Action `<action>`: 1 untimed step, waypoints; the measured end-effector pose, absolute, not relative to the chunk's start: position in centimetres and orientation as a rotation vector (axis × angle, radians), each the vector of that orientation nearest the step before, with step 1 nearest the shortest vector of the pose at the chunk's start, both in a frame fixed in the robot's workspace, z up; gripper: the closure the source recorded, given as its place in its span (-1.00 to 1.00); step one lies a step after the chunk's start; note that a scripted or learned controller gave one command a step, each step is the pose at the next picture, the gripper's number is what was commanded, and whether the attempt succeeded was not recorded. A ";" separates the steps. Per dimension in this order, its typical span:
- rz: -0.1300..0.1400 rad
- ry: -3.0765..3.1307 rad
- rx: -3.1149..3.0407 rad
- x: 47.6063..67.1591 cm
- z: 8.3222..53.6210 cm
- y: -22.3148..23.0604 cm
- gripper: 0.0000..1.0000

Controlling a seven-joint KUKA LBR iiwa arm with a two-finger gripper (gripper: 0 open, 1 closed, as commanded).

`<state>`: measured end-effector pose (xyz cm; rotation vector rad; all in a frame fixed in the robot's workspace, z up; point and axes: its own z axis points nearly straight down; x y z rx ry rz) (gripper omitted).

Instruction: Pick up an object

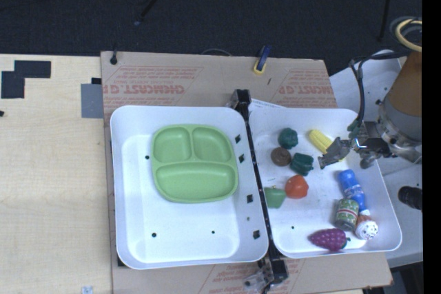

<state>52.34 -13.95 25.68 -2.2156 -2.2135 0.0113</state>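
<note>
Counter has two white bins; toys sit in the right bin (386, 234). End effector (339, 151) hovers beside the yellow piece (319, 140), spread wide, holding nothing. Pick not started; descent, grasp, lift remain.

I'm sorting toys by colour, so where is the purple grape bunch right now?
The purple grape bunch lies in the right bin, near its front edge, just left of the white dotted ball and below the small can.
</note>
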 end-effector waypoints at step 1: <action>0.002 -2.222 -2.220 52.5 26.2 -14.0 -1.00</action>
